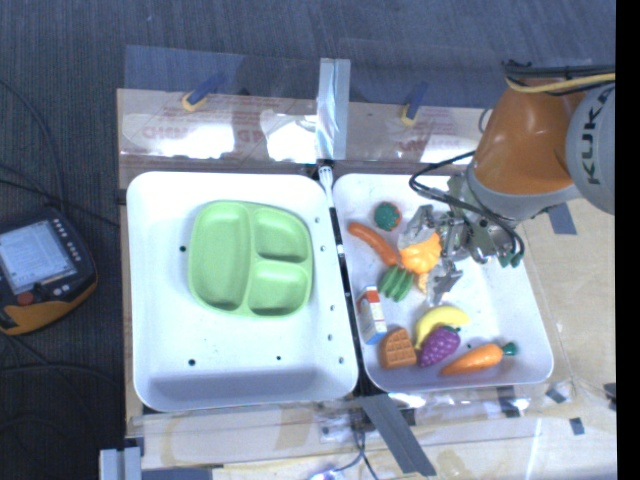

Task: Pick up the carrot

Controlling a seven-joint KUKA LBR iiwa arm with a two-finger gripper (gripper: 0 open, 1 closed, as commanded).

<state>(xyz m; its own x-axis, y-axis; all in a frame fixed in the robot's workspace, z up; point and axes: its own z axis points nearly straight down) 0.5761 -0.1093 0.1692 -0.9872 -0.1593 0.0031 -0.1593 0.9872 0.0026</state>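
While your gripper [440,253] hovers over a yellow-orange toy, finger state unclear, the carrot [473,359] looks light, rigid, slick plastic; grasp its thick middle.

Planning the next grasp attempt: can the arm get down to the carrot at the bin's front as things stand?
Probably yes. The carrot lies along the right bin's front wall with open space above, the gripper hovering farther back. The grapes touching its left end could crowd the fingers.

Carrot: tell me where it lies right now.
In the camera view the carrot lies in the right-hand bin, at its near right corner, just right of the purple grapes and below the banana.
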